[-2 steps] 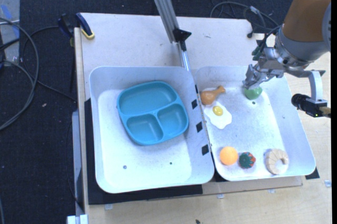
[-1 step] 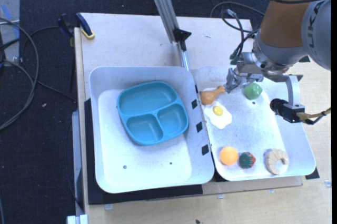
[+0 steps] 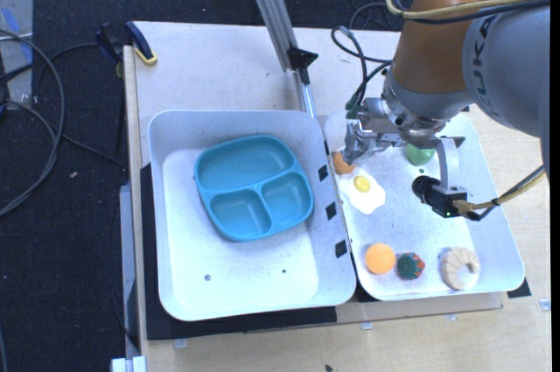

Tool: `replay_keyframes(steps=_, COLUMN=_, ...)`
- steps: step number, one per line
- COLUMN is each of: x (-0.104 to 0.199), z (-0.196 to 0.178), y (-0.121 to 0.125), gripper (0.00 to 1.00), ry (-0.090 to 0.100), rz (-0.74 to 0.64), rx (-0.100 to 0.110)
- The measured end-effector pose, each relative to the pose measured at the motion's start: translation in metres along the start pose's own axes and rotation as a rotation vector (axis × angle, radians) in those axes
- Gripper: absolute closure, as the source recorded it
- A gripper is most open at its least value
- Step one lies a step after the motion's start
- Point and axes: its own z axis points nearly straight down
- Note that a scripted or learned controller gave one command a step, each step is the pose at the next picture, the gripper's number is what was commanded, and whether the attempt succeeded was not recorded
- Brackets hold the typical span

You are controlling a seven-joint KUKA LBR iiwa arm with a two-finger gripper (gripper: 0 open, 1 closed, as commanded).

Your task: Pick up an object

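Nearest, an orange ball (image 3: 380, 258), a green-red toy (image 3: 410, 266) and a pale croissant (image 3: 459, 267) lay along the right bin's (image 3: 499, 230) front edge, with a fried egg (image 3: 364, 193) behind them. Farther back, my gripper (image 3: 359, 150) hung low by a small orange piece (image 3: 341, 162); whether it was open or closed I could not tell.

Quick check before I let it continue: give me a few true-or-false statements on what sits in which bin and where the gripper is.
1. The blue divided tray lies in the left bin. True.
2. The fried egg lies in the left bin. False: it lies in the right bin.
3. The gripper is over the right bin's far left corner. True.
4. The orange ball sits on the blue tray. False: it lies in the right bin, beside a red-green ball.
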Motion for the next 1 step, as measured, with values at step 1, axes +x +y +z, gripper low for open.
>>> replay_keyframes(steps=1, x=0.0532, z=0.0176, y=0.0029, gripper=1.00, ry=0.000, rz=-0.001, rx=0.000)
